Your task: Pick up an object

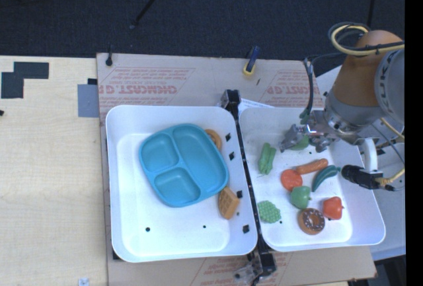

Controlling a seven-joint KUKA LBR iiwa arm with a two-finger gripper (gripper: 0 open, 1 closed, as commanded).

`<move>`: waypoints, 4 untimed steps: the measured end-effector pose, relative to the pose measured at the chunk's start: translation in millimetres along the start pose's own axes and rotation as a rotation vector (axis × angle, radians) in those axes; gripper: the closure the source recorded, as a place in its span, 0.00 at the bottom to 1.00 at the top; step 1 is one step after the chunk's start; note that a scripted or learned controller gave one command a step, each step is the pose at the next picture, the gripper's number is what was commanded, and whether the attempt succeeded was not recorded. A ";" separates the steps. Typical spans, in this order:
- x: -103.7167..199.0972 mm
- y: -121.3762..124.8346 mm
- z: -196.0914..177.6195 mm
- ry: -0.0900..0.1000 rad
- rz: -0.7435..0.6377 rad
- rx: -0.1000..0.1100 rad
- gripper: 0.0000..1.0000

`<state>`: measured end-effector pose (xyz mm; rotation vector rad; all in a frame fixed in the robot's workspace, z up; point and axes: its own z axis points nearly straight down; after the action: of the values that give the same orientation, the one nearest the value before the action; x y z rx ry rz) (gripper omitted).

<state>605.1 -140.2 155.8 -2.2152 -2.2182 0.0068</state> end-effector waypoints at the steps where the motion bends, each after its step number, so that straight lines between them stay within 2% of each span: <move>1: 0.8 5.9 61.4 -0.001 0.001 -0.005 0.00; 2: 1.0 8.3 63.4 0.000 0.002 -0.010 0.00; 3: 0.4 9.6 51.3 0.002 0.006 -0.015 1.00; 4: -5.6 1.0 1.7 -0.002 0.006 -0.009 1.00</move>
<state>606.1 -145.9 154.1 -2.2280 -2.2170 -0.0009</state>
